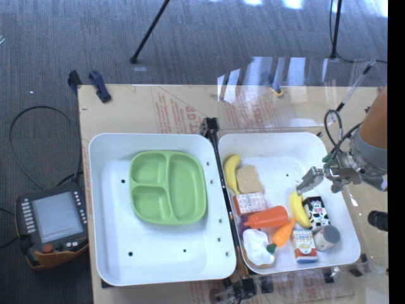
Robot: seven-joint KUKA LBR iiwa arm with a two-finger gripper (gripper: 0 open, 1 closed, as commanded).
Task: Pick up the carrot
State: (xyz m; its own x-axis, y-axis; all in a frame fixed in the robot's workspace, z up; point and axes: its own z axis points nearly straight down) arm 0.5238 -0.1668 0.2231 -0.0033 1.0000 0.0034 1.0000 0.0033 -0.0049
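The carrot [283, 234], small and orange with a green top at its lower left end, lies tilted in the front part of the right bin [285, 145]. An orange bottle [267, 218] lies against its upper left and a juice box [304, 244] to its right. My gripper [321, 181] hovers over the right side of that bin, up and to the right of the carrot and apart from it. Its fingers [308, 181] are spread open with nothing between them. A yellow banana [297, 209] lies between the gripper and the carrot.
The right bin also holds a second banana [231, 171], a bread slice [249, 180], a red-and-white box [250, 202], a cow-print carton [316, 211], a can [327, 237] and a white pouch [256, 246]. A green divided plate [168, 187] sits in the left bin [107, 233].
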